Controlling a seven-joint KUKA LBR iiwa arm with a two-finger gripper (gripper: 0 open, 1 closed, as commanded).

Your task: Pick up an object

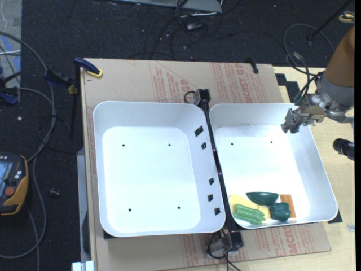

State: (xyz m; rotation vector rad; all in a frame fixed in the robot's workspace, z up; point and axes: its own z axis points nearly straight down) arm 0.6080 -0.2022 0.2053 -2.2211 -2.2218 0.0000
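Observation:
Several small objects lie bunched in the near corner of the right bin (265, 151): a dark green bowl-shaped piece (263, 197), a light green ridged piece (249, 213), a teal lump (280, 211), a yellow scrap (240, 200) and an orange-brown block (287, 199). My gripper (295, 121) hangs over the bin's far right edge, well away from that cluster, with nothing seen between its fingers.
The left bin (149, 168) sits beside the right one on a cardboard sheet (169, 78). A black divider strip with clips (211, 157) runs between the bins. Cables and a blue-yellow clamp (87, 66) lie beyond the cardboard's far left corner.

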